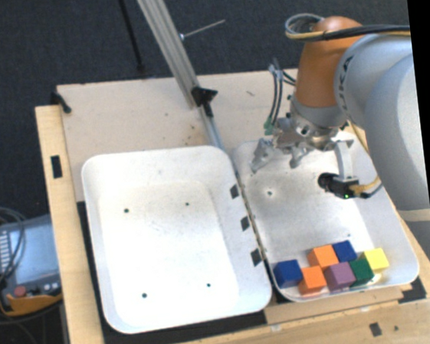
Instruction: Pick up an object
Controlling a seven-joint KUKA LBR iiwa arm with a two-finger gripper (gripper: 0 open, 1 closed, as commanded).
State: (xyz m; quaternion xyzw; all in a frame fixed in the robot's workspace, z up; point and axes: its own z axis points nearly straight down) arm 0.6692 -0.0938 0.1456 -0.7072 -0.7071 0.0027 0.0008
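Note:
Several small coloured blocks lie packed in the near corner of the right bin (312,210): a blue block (287,272), two orange blocks (324,255) (313,278), a purple block (339,274), a green block (361,269), a yellow block (376,258) and a second blue block (344,250). My gripper (278,155) hangs over the far end of the right bin, well away from the blocks. Its fingers stand apart with nothing between them.
The left bin (168,234) lies beside the right one, with black clips along the shared edge. A slanted aluminium post (174,49) rises from the bench behind the bins. Cables and a small box (20,259) sit off the bench to the left.

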